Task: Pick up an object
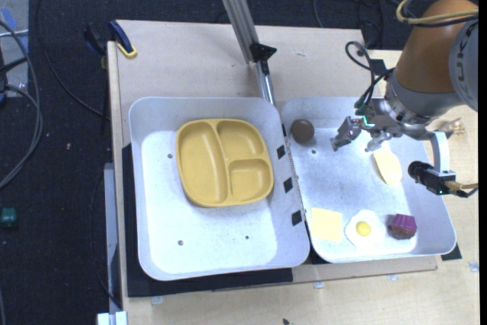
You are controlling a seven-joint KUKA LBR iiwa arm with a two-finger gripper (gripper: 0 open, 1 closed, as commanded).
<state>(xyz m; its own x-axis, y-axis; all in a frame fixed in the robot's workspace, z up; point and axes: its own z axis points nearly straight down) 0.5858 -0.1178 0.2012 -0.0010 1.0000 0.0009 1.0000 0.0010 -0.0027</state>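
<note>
The right bin (342, 183) holds several toy foods. A brown ball (303, 131) lies near its back left corner. A pale yellow wedge (387, 166) lies toward the right side. Along the front edge sit a yellow cheese square (327, 224), a fried egg (363, 228) and a purple piece (402, 225). My gripper (358, 138) hovers over the back of this bin, between the brown ball and the pale wedge. Its fingers stand open with nothing between them.
The left bin (152, 232) carries a yellow divided plate (225, 161). A slanted metal pole (237, 0) rises from the back between the two bins. A black cable connector (426, 176) hangs beside the arm at the right.
</note>
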